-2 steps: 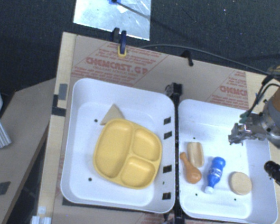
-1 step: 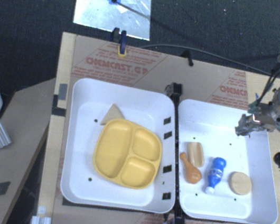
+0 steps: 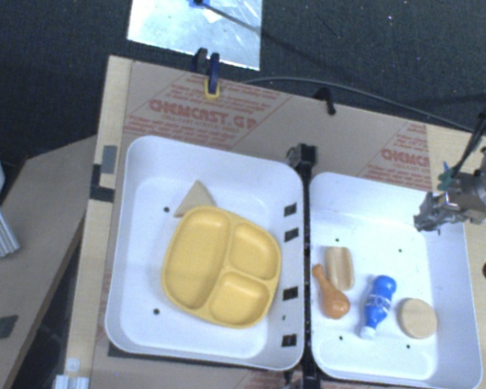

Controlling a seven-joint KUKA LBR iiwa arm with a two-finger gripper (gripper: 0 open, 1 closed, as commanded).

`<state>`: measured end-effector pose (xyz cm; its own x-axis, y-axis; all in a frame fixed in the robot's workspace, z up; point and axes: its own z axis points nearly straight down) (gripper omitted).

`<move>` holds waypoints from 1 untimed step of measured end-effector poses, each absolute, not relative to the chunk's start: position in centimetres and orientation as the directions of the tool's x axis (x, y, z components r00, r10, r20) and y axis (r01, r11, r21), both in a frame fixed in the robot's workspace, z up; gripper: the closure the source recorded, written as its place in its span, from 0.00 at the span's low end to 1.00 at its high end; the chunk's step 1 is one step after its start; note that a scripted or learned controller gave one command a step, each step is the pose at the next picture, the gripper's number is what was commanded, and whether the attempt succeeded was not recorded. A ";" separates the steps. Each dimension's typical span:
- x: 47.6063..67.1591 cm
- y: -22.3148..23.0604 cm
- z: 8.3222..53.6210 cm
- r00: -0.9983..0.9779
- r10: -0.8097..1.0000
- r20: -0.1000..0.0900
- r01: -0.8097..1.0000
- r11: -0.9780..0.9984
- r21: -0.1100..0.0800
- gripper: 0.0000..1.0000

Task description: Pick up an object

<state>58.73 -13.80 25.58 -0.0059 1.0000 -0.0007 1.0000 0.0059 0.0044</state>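
The gripper [image 3: 431, 219] is seen at the right bin's [image 3: 461, 302] two o'clock corner; whether its fingers are apart cannot be told. The blue bottle [image 3: 377, 305], lying at five o'clock, is judged light, stiff, slippery, best taken across its body.

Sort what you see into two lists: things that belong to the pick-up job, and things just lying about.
Job: tool; blue bottle; round tan disc; orange drumstick-shaped toy; tan bread-like piece.

Lying about: yellow divided plate; tan wedge; foil sheet; clamp.
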 end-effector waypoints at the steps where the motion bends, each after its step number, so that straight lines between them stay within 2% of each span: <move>1: 58.1 -8.1 25.9 -0.009 1.000 0.001 1.000 0.009 0.001 1.00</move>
